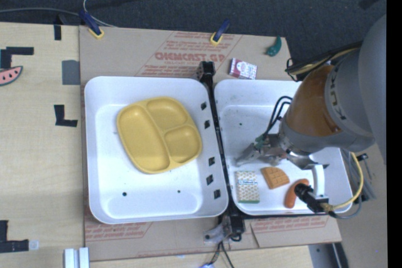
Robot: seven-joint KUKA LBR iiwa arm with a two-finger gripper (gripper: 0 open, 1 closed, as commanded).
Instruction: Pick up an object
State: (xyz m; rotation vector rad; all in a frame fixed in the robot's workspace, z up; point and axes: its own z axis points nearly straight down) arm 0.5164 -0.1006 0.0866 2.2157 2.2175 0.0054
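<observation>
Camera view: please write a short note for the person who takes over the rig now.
Gripper: low in the right bin, nothing seen between its fingers; whether they are open or shut cannot be told.
Right bin: a small packet, a tan cracker-like piece and an orange sausage-like piece lie near the front edge, all apart from the gripper.
Left bin: a yellow divided plate.
Outside the bins: a small red packet on the cardboard.
Done: nothing picked yet.
Left: grasp one object and lift it.

Small red-and-white packet (pixel 242 68) on cardboard (pixel 176 56)
</observation>
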